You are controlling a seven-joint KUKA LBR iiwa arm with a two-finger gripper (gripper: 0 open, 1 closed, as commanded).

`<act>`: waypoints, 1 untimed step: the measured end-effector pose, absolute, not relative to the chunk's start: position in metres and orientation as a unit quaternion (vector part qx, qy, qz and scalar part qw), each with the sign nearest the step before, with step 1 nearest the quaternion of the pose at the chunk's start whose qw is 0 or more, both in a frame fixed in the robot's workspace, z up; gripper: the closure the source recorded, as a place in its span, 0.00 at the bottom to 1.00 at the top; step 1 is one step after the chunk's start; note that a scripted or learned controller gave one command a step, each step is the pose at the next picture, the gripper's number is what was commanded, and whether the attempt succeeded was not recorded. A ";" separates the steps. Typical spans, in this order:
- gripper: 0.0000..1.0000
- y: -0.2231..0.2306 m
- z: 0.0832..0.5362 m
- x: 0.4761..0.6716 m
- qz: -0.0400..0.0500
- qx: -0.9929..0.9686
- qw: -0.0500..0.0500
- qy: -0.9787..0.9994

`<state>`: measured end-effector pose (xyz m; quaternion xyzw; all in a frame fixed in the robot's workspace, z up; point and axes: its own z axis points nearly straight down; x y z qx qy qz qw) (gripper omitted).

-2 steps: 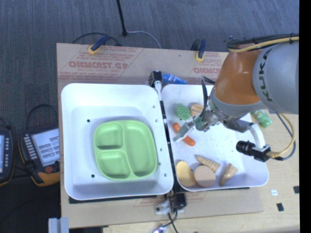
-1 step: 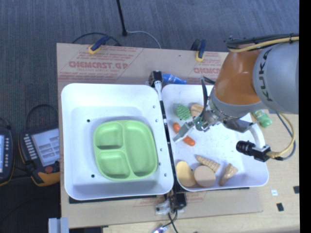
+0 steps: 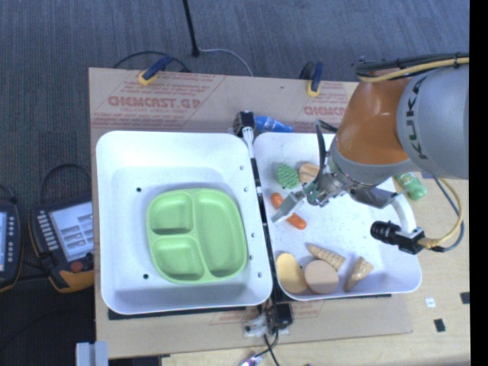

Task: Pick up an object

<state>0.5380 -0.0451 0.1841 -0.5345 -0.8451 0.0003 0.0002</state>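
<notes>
My gripper (image 3: 288,207) hangs low over the left part of the right bin (image 3: 381,284), reaching in from the right. Its two grey fingers (image 3: 280,215) stand apart, open, with nothing seen between them. A small orange piece (image 3: 277,200) lies just left of the fingertips, and another orange piece (image 3: 298,223) lies just below them. A green ridged object (image 3: 287,175) and a tan object (image 3: 308,171) lie a little farther back, partly under the wrist.
At the right bin's front lie a yellow round item (image 3: 287,269), a tan puck (image 3: 322,277) and two cone shapes (image 3: 326,255) (image 3: 358,271). A green item (image 3: 412,186) sits at the right wall. The left bin (image 3: 122,166) holds a green divided tray (image 3: 197,233).
</notes>
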 end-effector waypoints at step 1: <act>0.00 -0.045 0.184 0.538 0.000 -0.535 0.000 -0.845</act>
